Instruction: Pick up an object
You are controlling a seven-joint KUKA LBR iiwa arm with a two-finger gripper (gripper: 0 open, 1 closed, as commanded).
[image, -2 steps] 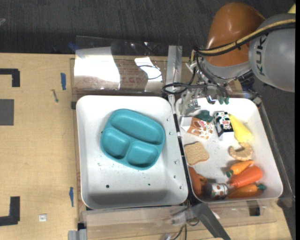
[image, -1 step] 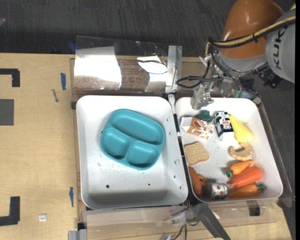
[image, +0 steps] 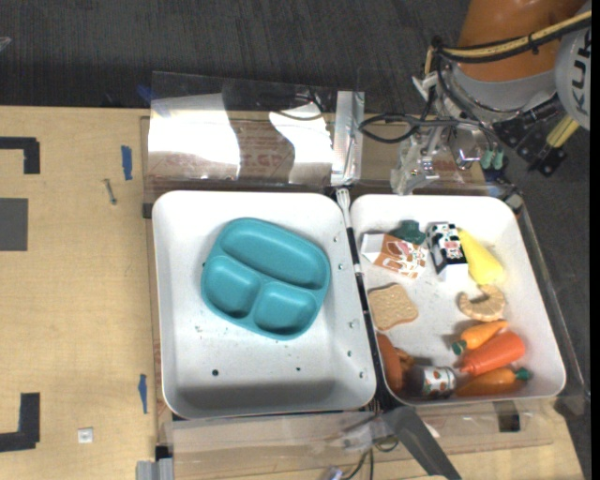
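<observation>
at upper right of the frame the hand (image: 433,161) hangs over the right bin's (image: 542,281) far rim; whether it is open i cannot tell. carrots (image: 492,352), banana (image: 482,260) and toast (image: 392,306) lie in that bin; teal tray (image: 265,275) in the left.

Arm (image: 511,56) at top right of camera view. Wide orange band (image: 511,26), glossy, with a thin dark cable running across it. Below the band a pale grey ring (image: 497,86), rounded, edged by a darker seam. On the far right a white-grey housing (image: 574,58) bearing part of a dark printed letter. Black cables (image: 398,127) loop out from the wrist to the left; 1 thinner pale cable near them. Black blocky fittings (image: 530,141) under the ring, with a yellowish strip (image: 562,131) beside them. Gripper (image: 441,155) of bare silvery metal and clear parts, small and cluttered; detail too fine to read.
</observation>
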